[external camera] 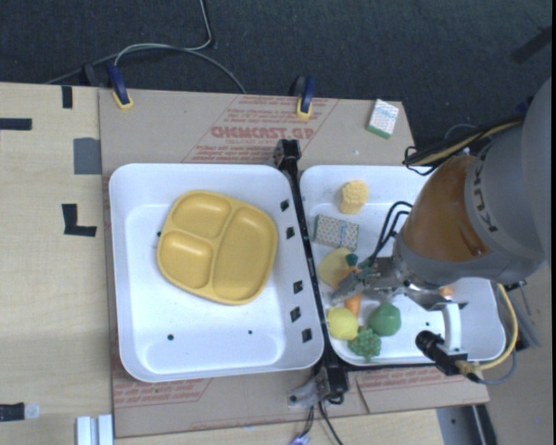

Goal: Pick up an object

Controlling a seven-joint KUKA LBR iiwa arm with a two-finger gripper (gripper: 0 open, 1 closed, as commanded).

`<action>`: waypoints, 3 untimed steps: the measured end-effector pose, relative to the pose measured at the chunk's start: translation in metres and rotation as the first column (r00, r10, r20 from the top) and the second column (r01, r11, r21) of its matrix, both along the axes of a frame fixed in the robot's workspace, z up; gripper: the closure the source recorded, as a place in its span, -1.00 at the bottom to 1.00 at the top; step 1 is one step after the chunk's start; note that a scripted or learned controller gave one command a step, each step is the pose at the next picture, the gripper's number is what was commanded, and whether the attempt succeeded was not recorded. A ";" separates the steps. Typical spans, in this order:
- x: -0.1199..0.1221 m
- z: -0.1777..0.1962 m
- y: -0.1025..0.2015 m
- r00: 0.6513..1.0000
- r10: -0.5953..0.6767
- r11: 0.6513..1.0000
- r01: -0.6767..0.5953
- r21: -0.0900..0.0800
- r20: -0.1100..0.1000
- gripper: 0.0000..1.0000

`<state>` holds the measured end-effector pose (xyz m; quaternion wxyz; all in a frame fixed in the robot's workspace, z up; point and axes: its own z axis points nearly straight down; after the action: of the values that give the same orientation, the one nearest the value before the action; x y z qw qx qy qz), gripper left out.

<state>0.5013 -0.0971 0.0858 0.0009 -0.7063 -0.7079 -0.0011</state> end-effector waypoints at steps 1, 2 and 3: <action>0.070 0.000 -0.005 1.000 0.000 1.000 0.000 -0.004 0.005 -1.00; 0.099 0.000 -0.027 1.000 0.000 1.000 0.000 -0.003 0.003 -1.00; 0.148 0.000 -0.019 1.000 0.000 1.000 0.000 -0.004 0.003 -1.00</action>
<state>0.6493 -0.1164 0.0857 -0.0016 -0.7062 -0.7080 -0.0006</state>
